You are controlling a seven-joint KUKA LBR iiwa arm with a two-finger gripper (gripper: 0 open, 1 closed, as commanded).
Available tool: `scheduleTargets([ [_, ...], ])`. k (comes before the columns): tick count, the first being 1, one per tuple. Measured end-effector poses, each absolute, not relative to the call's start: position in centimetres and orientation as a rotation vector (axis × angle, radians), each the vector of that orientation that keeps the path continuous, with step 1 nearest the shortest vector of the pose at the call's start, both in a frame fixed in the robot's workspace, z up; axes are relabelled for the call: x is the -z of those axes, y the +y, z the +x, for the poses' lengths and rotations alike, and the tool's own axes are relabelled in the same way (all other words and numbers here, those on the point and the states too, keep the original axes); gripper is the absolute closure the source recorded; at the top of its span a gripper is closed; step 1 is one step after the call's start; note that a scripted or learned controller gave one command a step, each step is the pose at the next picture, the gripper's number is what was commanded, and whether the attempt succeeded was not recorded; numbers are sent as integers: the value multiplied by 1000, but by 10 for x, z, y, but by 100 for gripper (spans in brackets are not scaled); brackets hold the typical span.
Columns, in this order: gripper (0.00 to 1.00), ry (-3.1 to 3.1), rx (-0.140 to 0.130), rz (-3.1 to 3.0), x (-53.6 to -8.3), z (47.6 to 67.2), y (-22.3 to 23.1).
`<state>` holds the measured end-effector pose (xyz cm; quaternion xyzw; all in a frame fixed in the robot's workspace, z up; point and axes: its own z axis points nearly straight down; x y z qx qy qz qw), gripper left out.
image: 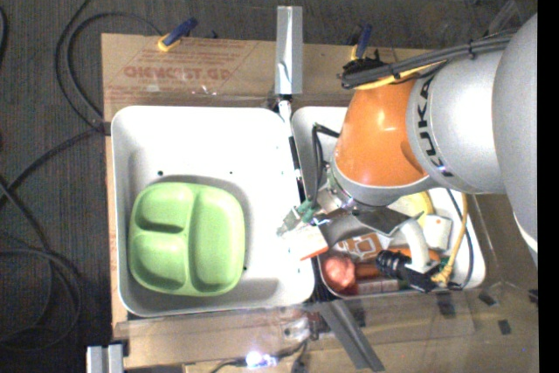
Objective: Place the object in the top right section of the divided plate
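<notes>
The green divided plate [187, 237] lies in the left white bin [131, 135], toward its front left, with nothing in its sections. My gripper [301, 223] hangs low over the wall between the two bins, just inside the right bin's left edge and well to the right of the plate. The grey arm with its orange band [384, 144] hides most of the right bin. A reddish-brown round object [339, 272] sits just below and right of the gripper, beside an orange piece [349, 240]. I see nothing clearly held.
The right bin [306, 122] also shows a yellow object [423, 203] and a white object [435, 231] under the arm. A metal post [289, 48] stands behind the bins on the cardboard sheet [175, 65]. Cables run over the floor on the left.
</notes>
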<state>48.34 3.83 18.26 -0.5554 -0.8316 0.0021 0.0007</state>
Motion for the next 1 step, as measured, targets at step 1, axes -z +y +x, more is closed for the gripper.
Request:
scheduleTargets([
  [1, 100, -2777, -4, -1462, -182, 483, 100],
])
